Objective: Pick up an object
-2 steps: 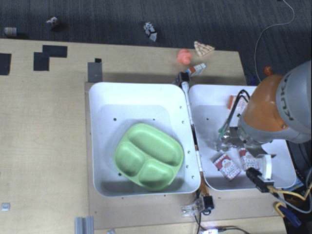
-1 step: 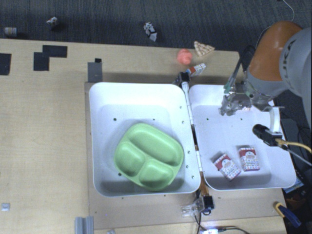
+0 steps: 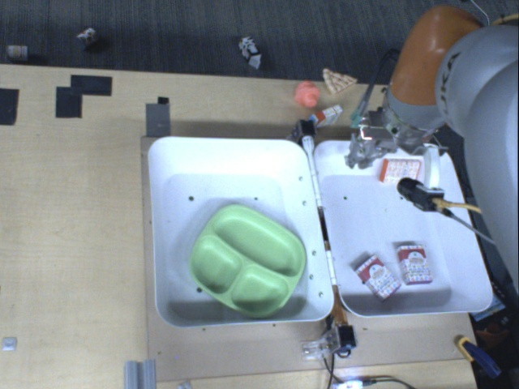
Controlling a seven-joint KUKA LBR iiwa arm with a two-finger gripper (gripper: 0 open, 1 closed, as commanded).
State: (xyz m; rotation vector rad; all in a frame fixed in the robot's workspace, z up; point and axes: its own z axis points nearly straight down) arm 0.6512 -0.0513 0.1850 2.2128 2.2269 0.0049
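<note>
Presently the gripper (image 3: 366, 146) is seen over the far edge of the right bin (image 3: 349, 209), close to the wall it shares with the left bin (image 3: 174, 168). Whether the fingers are open or closed cannot be told, since they are blurred and partly masked by the wrist; nothing is visibly held between them.

Three small red-and-white packets are noted in the right bin: one packet (image 3: 400, 170) just beside the gripper at the far end, and two packets (image 3: 378, 275) (image 3: 414, 263) lying close together near the front wall. A green divided tray (image 3: 247, 258) lies tilted in the left bin.

Risks are judged as follows. A descent here may strike the rim or bare floor rather than the far packet. The flat packets offer little height, so a slip is likely. The near pair may be pushed together and neither secured.
</note>
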